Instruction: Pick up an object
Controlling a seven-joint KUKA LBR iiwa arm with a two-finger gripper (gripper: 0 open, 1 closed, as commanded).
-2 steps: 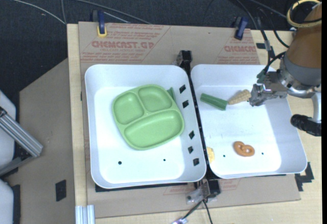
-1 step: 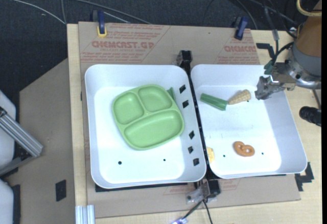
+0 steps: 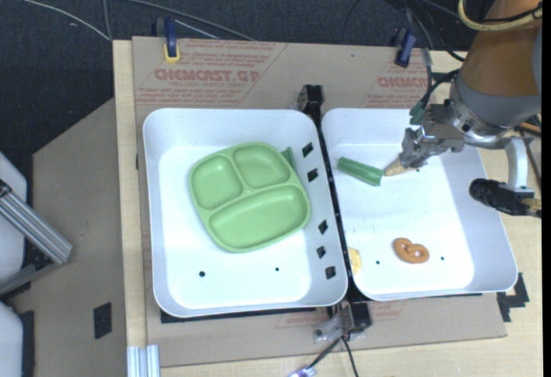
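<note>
While the green object point(image 3: 360, 170) is lying in the upper left part of the right bin point(image 3: 482, 281), you are seeing its right end sitting just beside the gripper point(image 3: 411, 158). A small tan piece point(image 3: 394, 169) is showing between the two (whether it belongs to the green object cannot be told). The gripper is hanging low over the bin; you cannot tell from this angle how it is set, nor whether it is gripping anything. A small orange pretzel-shaped item point(image 3: 411, 251) is resting near the front of the same bin, well apart from the gripper. In the left bin point(image 3: 164, 194), a green divided plate point(image 3: 250, 196) is lying flat, near the middle. The arm point(image 3: 504, 48) is reaching in from the right.
</note>
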